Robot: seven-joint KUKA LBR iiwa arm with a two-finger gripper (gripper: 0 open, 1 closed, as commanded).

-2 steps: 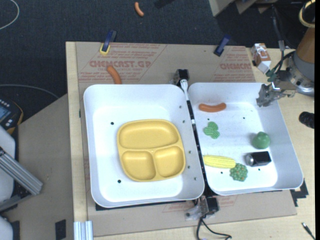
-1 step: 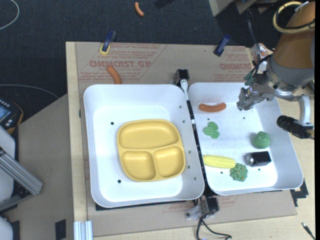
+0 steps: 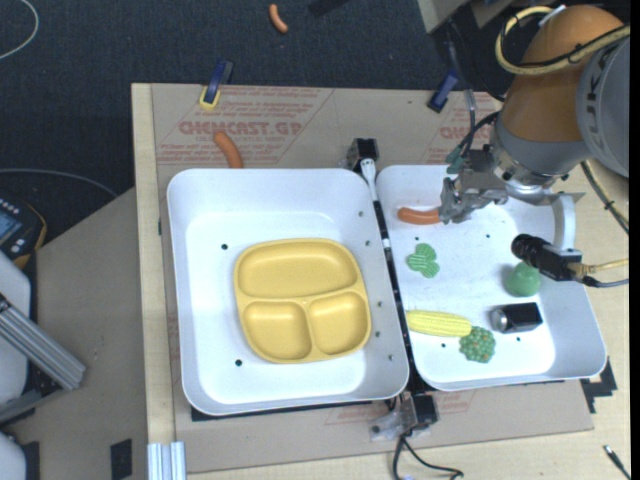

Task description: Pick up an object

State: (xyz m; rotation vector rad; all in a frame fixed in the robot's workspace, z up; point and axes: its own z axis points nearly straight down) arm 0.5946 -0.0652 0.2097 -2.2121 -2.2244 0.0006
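Plastic everywhere on this bench, and up front sits the bumpy dark-green broccoli floret [image 3: 477, 345] with the ridged yellow corn cob [image 3: 438, 322] just beside it, both lying in the right bin [image 3: 575, 353]. Next to them there's a small black block [image 3: 517, 316], hard-edged and glossy, and a smooth round green ball-shaped piece [image 3: 521, 280] close behind. Over in the left bin [image 3: 195, 268] a mustard-yellow divided plate [image 3: 300, 298] lies flat, three shallow compartments, rounded corners. Mid-bin, a lighter green leafy piece [image 3: 423, 260] lies on its own. And now the far end: the gripper [image 3: 457, 205] is down at the tail of the orange sausage [image 3: 417, 214], a slick little cylinder near the bin's back wall. Whether the claw is spread or pinched, I cannot tell from where I stand. Trouble, I'd say, is that rounded glossy skin: caught at the very end, it could squirt out sideways or pivot and drop. The wall is close too, so a nudge may just shove it into the corner. Beyond the bins, a second orange sausage [image 3: 229, 149] rests on the cardboard sheet [image 3: 300, 118].
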